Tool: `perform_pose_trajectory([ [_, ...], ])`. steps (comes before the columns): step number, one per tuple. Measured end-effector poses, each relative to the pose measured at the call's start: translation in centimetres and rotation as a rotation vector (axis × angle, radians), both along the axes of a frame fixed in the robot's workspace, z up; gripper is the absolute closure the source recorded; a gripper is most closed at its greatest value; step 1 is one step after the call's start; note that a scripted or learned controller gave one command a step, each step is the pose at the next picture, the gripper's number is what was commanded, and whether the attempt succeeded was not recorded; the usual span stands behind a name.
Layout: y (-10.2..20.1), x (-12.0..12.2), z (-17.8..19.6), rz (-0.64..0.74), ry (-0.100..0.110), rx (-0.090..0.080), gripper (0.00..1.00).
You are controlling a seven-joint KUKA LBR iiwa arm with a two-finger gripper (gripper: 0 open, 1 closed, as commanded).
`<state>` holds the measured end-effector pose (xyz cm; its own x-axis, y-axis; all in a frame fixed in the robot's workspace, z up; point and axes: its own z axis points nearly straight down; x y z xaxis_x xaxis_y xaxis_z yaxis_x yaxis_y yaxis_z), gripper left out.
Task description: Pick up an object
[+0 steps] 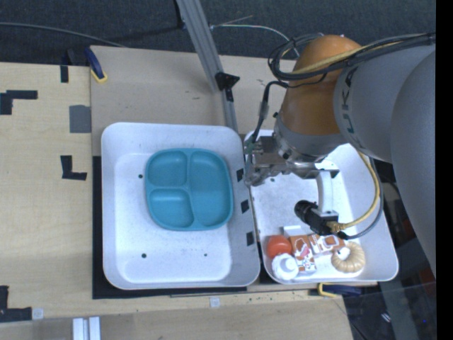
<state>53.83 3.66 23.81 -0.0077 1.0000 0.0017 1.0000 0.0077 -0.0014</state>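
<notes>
Gripper (258, 163) apparently at right bin's far-left corner, grip state unclear, toys (315, 252) well apart, nearer the camera.

Left bin (120, 261): a teal divided plate (189, 189) occupies the centre; bare floor remains along the near and left walls. Right bin (382, 261): the arm (318, 112) overhangs the far half, blocking access from above. An orange object (278, 246), a white round object (285, 266), a red-and-white packet (313, 252) and a tan ring (348, 257) crowd the near wall, touching or just beside one another. Bare floor lies between this cluster and the tool (258, 163). A yellow cable (373, 190) loops along the right side.
</notes>
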Motion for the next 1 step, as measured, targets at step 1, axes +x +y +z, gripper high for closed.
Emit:
perform_pose_trajectory([
  [1,5.20,0.95,0.39,0.000,0.000,0.000,1.00],
])
